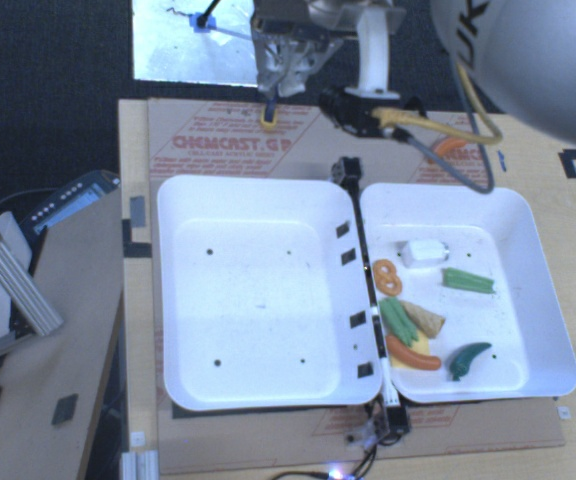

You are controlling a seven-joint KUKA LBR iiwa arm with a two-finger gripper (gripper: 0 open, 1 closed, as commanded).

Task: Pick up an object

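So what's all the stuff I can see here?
bins: 2, white, side by side on the bench
block: 1, white, right bin, top
pretzel: 1, orange, right bin, by the divider
bean: 1, green, right bin, middle
pod: 1, green, under the pretzel
wedge: 1, tan, beside the pod
sausage: 1, orange-red, right bin, bottom
pepper: 1, dark green, right bin, bottom
board: 1, brown, under the bins
arm: 1, grey, top right
hand: 1, metal, above the board

White bins (pixel 253 193) hold an orange pretzel (pixel 387 277), green bean (pixel 468 281), and dark-green pepper (pixel 467 359).
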